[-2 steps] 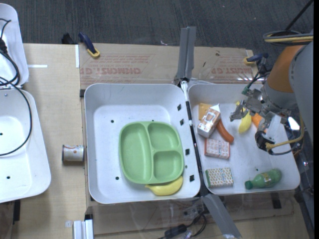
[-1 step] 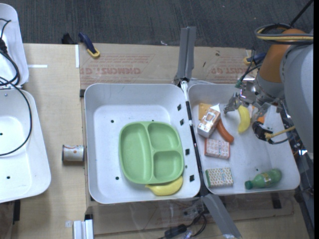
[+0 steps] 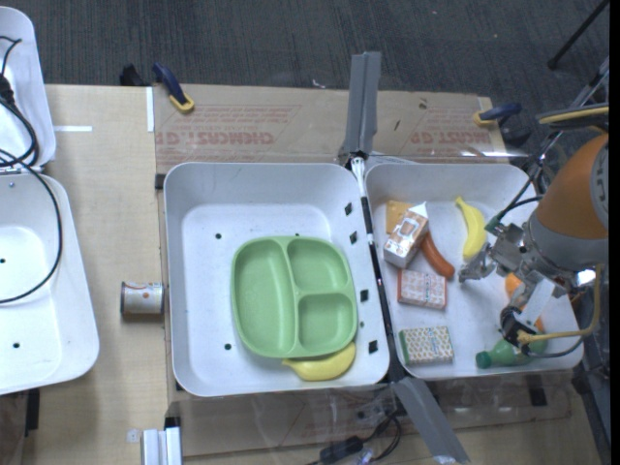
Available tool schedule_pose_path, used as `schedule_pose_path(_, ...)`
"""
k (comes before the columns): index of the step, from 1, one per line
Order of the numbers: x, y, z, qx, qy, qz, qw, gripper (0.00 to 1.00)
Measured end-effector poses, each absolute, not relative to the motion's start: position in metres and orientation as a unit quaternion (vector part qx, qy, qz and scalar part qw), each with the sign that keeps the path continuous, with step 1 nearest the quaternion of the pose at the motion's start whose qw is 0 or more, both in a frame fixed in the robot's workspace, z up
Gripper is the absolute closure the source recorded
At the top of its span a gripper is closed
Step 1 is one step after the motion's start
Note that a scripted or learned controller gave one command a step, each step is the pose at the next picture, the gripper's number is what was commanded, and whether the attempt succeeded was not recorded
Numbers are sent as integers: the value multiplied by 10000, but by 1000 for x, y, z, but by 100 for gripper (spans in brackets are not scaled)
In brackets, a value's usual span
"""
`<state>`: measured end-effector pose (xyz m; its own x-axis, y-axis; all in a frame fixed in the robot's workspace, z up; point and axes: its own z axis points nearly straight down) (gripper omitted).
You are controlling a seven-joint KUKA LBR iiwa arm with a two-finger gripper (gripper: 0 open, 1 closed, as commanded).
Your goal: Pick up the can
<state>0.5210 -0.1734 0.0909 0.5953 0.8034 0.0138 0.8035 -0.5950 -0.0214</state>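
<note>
Two shallow white bins sat side by side on a wooden bench, seen from above at a slant. The left bin (image 3: 194,260) was the one far from the jaws; the right bin (image 3: 426,174) lay directly beneath them. The grey arm (image 3: 581,201), with its orange band, reached in from the right, and its gripper (image 3: 481,263) hovered over the right bin's right half. Whether the jaws were apart or together could not be told (they were small and tangled with cables).

In the left bin, well to the left of the jaws, lay a green divided plate (image 3: 294,295), with a yellow banana (image 3: 320,365) touching its near edge.

Just beside the jaws, on their upper left, lay a second banana (image 3: 472,225). Further left of them were a white carton (image 3: 405,237), an orange sausage-shaped toy (image 3: 437,256), a pink patterned box (image 3: 422,289) and, lower down, a green patterned box (image 3: 426,345). Below the jaws, near the bin's front wall, lay a green bottle-shaped toy (image 3: 501,355).

The can (image 3: 142,299) lay on its side on the bare bench, outside both bins, just left of the left bin and very far from the jaws.
</note>
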Motion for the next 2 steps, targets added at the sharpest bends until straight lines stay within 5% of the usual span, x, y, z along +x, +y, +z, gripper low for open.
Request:
schedule_pose_path(1, 553, -205, 177, -8982, -4396, 13, 1, 0)
schedule_pose_path(2, 553, -205, 184, -8975, -4410, 35, 8, 100)
